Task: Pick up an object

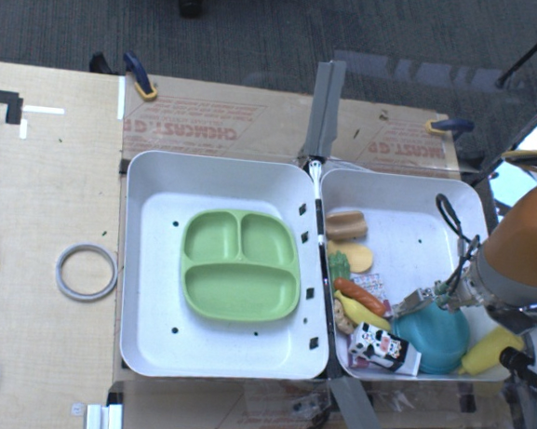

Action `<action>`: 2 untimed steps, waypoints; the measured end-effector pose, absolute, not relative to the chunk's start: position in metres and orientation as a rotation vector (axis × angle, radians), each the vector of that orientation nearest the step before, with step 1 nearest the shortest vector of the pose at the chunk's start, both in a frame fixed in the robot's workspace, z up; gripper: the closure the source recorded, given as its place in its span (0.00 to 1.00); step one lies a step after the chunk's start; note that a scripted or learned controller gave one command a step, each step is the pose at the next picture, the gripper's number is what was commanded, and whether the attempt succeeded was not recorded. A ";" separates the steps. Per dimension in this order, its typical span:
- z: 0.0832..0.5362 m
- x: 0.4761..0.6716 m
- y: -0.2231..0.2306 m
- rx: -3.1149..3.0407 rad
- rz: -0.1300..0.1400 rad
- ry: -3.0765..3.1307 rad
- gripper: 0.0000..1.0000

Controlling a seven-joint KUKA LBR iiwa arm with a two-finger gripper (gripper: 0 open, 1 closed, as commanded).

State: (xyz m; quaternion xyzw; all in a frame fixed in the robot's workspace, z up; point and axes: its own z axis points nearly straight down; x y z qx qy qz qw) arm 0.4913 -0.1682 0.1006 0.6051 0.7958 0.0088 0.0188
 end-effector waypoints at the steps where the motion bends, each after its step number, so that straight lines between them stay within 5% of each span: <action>1: 0.118 0.486 -0.123 1.595 0.013 2.675 0.00; 2: 0.097 0.493 -0.103 1.601 0.006 2.689 0.00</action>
